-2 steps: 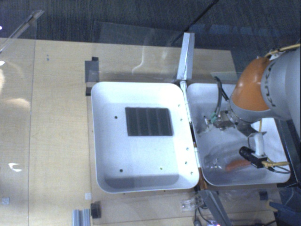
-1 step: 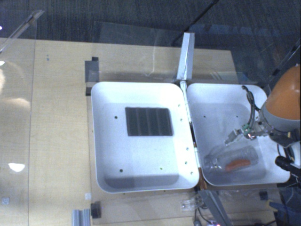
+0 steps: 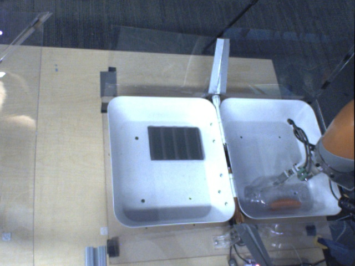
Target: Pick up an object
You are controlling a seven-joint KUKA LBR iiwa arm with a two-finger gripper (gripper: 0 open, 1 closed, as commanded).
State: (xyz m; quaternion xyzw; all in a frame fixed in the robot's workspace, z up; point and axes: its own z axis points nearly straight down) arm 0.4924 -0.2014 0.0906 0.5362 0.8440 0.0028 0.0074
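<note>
We see the arm [image 3: 339,143] coming in from the right edge, its orange band rounded and large at the frame's border, with the grey wrist below it angled down and leftward into the right bin [image 3: 260,115]. A dark cable loops along the wrist toward the bin's far right corner. The gripper [image 3: 289,174] sits low over the near right part of that bin, pointing left; it is small and blurred, and we cannot tell its state. Just beside its tip lies a clear plastic bottle [image 3: 272,192] on its side, faint against the white floor. Near the bottle, closer to the bin's front wall, lies a small orange-red oblong object [image 3: 285,204]. The left bin [image 3: 127,165] holds 1 dark ribbed rectangular pad [image 3: 175,143] near its centre, well apart from the gripper.
</note>
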